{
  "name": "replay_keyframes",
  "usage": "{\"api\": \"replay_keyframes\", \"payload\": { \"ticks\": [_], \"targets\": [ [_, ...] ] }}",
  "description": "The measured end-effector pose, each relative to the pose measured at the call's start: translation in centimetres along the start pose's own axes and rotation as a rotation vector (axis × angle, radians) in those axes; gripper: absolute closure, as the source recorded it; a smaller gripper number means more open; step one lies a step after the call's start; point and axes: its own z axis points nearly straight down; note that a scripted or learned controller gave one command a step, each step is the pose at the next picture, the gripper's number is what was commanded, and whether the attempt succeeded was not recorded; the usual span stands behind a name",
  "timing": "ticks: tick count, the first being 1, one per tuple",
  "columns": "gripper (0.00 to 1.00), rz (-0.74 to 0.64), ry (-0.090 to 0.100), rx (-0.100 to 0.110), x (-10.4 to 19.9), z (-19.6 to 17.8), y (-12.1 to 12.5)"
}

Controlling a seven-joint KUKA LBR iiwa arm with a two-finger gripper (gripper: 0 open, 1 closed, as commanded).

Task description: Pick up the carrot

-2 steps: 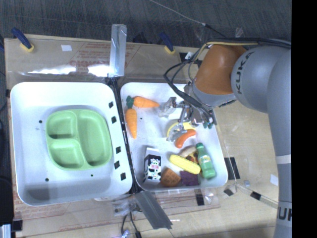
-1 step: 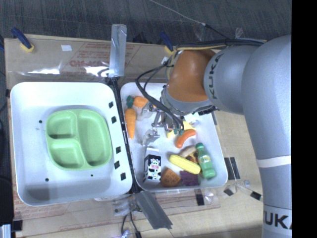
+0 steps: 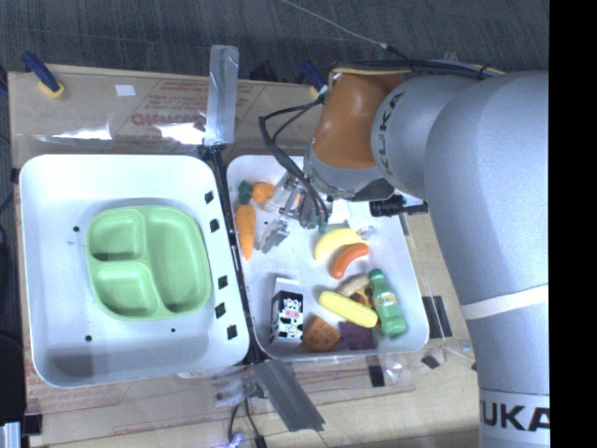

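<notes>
Two white bins (image 3: pixel 56 250) sit on the table. One carrot (image 3: pixel 244 229) lies beside the gripper (image 3: pixel 280 220), whose fingers are narrowly open, holding nothing.

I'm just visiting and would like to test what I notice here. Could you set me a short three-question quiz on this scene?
1. True or false: the long orange toy carrot lies in the same shallow white bin as the pale green three-compartment plastic plate.
2. Which lies nearest the robot's tool? A) the small green plastic bottle B) the carrot C) the small black-and-white cow-print carton
3. Fill in: the carrot lies along the right bin's ___ wall.

Key
1. False: the carrot is in the right white bin, the plate in the left white bin.
2. B.
3. Left, beside the divide between the bins.
</notes>
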Motion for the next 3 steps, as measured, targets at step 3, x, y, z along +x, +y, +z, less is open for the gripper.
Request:
{"api": "replay_keyframes", "payload": {
  "ticks": [3],
  "targets": [
    [1.00, -0.031, -0.020, -0.003, -0.3, -3.4, 0.8]
  ]
}}
